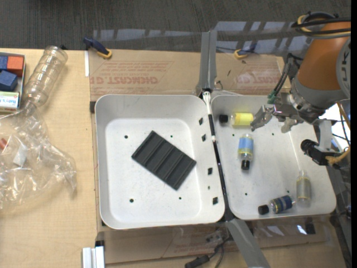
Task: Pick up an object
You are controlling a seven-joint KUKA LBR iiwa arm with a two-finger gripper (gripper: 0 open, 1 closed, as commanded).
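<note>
The brown cardboard tabletop point(145, 71) holds two shallow white plastic bins with round corners. The left bin point(111, 149) has a flat, dark grey ribbed slab point(163, 159) lying at a slant. The big grey and orange arm point(323, 66) hangs over the right bin point(284, 155). Its tool point(274, 120) spreads its two metal fingers wide and holds nothing. Just beside the tool lies a small yellow bottle point(240, 119). Below that is a blue and yellow bottle point(245, 151). Near the front edge lie a dark blue bottle point(276, 205) and a small clear bottle point(303, 187).
</note>
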